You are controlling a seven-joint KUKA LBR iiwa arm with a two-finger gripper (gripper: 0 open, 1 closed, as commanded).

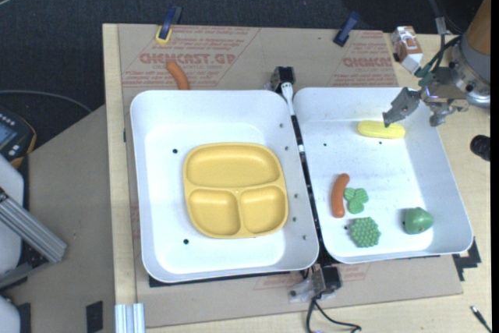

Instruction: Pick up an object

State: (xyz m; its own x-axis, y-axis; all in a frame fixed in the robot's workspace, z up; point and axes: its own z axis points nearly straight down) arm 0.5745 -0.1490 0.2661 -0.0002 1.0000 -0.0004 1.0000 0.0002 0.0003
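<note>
The jaws [415, 108] hang over the far right corner of the right-hand shallow white bin [444, 168], spread apart with nothing between them; one dark finger [396, 110] reaches down to the right end of a small yellow banana-shaped plastic toy [381, 129], the other [438, 115] sits well to the right of it. The toy lies flat on the bin floor near the far wall. By my reading this is the approach step: the grasp is not made. The next move calls for shifting the jaws leftward to straddle the toy, lowering, then closing. Nearer the front lie an orange sausage-shaped toy [339, 194] touching a small green leafy toy [356, 200], a knobbly green round toy [363, 232], and a smooth green toy [417, 221]. The left-hand white bin [156, 191] holds a yellow three-compartment plastic plate [234, 189].
</note>
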